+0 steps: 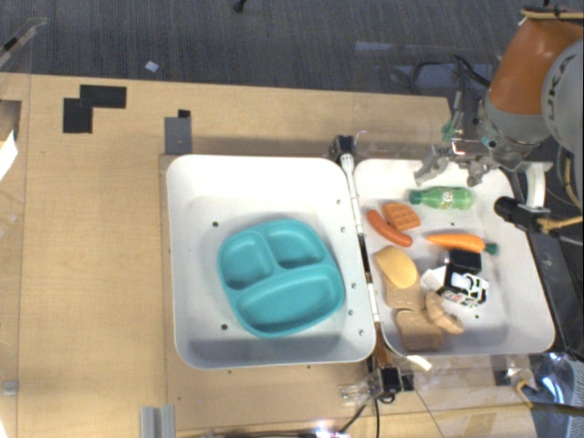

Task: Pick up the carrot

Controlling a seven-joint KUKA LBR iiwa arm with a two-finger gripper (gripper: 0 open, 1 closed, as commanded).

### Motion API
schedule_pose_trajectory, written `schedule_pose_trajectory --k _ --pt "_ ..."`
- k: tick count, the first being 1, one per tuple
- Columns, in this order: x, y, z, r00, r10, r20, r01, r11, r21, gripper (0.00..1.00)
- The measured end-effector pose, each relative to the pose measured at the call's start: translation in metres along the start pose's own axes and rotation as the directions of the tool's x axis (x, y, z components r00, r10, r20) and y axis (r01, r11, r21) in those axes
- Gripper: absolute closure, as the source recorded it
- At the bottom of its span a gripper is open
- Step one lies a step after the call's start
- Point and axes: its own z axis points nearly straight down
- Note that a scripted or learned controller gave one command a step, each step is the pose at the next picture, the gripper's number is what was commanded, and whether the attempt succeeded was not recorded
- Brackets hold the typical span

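Above the right bin's (538,272) far edge, the pincer (453,167) hangs wide, carrot (456,241) untouched

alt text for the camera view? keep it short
The gripper hovers at the far edge of the right bin, above a green bottle; the carrot lies untouched just nearer the camera. The left bin holds a teal divided plate.

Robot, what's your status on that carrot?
Gripper hovering at right bin's far edge, jaws open, empty. Carrot lying untouched. Green bottle between them.
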Motion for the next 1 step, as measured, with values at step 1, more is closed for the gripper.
schedule_pose_trajectory --k 1 --pt "-0.013 -0.085 0.0975 0.993 -0.121 0.0 0.121 0.993 -0.004 0.0"
